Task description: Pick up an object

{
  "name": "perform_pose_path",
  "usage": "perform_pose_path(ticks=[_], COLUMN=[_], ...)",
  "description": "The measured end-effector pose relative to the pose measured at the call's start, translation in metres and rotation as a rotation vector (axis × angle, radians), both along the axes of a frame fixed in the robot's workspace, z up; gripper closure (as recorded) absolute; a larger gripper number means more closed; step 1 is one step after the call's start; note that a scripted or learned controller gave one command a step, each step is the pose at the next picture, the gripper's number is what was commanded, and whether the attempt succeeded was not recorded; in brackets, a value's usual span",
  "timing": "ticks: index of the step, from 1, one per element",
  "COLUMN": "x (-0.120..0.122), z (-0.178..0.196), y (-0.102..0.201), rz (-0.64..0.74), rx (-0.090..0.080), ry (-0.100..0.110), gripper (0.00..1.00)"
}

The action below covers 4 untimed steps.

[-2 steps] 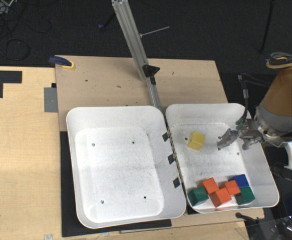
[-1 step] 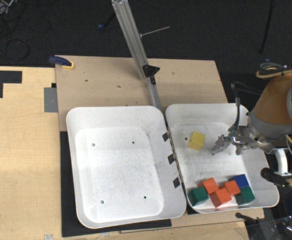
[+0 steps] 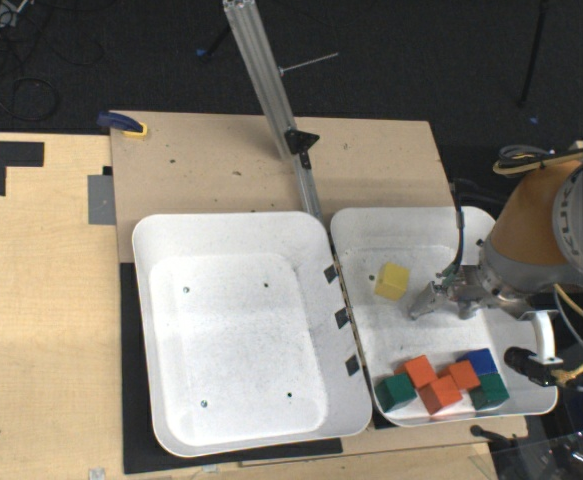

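In the right bin (image 3: 411, 233) a yellow block (image 3: 392, 280) lies near the left-centre. Along the bin's front edge sits a cluster: a green block (image 3: 398, 390), several orange blocks (image 3: 439, 383), a blue block (image 3: 481, 361) and a second green block (image 3: 491, 393). My gripper (image 3: 441, 300) hangs low over the bin's middle, to the right of the yellow block and above the cluster. Nothing shows between its fingers, and I cannot make out how far apart they stand.
The left bin (image 3: 236, 328) lies beside the right one, with black clips (image 3: 339, 318) along the shared edge. A slanted metal rail (image 3: 269, 88) rises behind the bins. The arm's orange band (image 3: 531, 223) stands over the right bin's right side.
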<state>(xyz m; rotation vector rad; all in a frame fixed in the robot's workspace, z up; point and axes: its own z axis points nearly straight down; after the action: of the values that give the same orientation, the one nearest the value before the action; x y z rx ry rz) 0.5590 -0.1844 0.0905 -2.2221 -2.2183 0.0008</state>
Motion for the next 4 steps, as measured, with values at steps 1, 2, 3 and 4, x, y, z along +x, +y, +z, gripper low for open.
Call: perform_pose_path(ticks=[1,2,3,4], x=[0.0,0.002,0.01,0.011], z=[0.011,0.066,0.126,0.179], y=[-0.001,0.008,0.005,0.004], rz=[-0.006,0.003,0.003,0.004], rx=[0.001,-0.001,-0.002,-0.002], ry=[0.0,-0.004,-0.006,-0.005], gripper=[1.0,1.0,1.0,1.0])
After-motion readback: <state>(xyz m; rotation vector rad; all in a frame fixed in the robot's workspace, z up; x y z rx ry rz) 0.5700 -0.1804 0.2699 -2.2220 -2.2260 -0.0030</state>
